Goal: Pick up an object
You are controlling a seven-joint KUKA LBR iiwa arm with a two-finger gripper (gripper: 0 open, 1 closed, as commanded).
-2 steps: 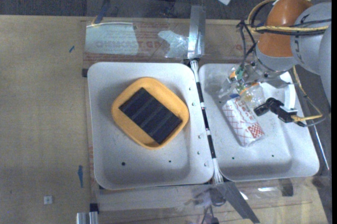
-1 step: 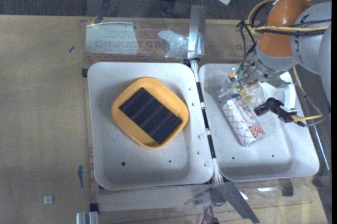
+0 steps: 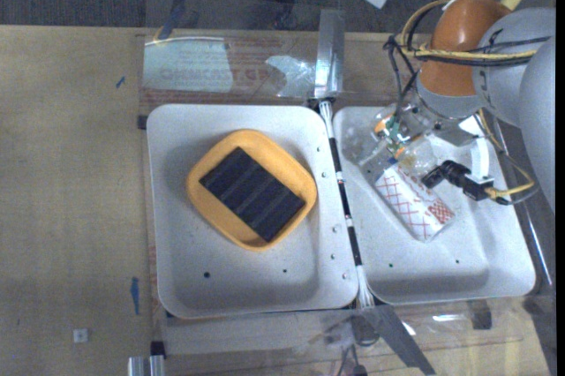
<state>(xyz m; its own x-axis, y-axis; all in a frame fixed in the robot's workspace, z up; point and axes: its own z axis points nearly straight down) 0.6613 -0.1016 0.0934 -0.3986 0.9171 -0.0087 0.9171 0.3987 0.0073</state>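
Grey, smooth-shelled arm [image 3: 530, 74], rounded and bulky. Orange band [image 3: 463, 30] domed above the wrist, glossy. Yellow and black cables [image 3: 424, 48] looped around it, more trailing lower down. Small circuit board with coloured bits on the end effector [image 3: 397, 131]. Black bracket [image 3: 450, 174] jutting out below.

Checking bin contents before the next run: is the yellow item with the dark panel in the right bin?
No, the yellow item lies in the left bin; the right bin holds a red-and-white packet.
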